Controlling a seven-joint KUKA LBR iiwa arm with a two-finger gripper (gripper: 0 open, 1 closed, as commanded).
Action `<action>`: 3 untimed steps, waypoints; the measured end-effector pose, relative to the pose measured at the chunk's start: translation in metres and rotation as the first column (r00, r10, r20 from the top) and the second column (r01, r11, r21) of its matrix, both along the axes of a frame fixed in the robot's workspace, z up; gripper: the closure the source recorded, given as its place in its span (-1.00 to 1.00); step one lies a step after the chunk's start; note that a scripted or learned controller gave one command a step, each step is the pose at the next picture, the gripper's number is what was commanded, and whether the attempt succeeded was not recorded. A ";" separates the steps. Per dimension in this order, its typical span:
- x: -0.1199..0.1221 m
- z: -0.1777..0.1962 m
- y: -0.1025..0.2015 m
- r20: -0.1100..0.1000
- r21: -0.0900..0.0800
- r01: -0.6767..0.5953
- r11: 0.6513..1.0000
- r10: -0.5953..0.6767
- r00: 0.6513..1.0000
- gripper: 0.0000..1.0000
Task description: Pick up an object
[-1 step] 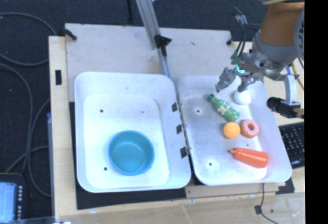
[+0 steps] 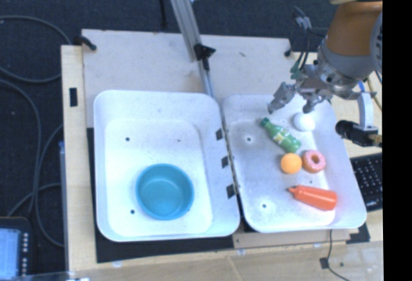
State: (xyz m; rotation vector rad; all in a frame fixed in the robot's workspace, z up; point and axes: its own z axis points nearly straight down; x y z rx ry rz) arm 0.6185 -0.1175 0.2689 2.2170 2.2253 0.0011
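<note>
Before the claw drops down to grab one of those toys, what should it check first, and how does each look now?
1. Claw open: ok, fingers spread apart.
2. Claw holds nothing: ok, nothing between its fingers.
3. Target near: ok, white ball lies close by the claw.
4. Room round the ball: not ok, green bottle lies close by.
5. Other toys apart: ok, orange ball, pink donut and carrot lie farther down the right bin.
6. Claw centred over the ball: cannot tell.
</note>
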 end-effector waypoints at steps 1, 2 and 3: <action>-0.003 -0.043 -0.003 -0.005 -0.002 0.006 1.000 -0.006 1.000 -1.00; 0.003 -0.093 -0.012 -0.007 -0.002 0.006 1.000 -0.006 1.000 -1.00; 0.003 -0.150 -0.015 0.003 -0.005 0.008 1.000 -0.008 1.000 -1.00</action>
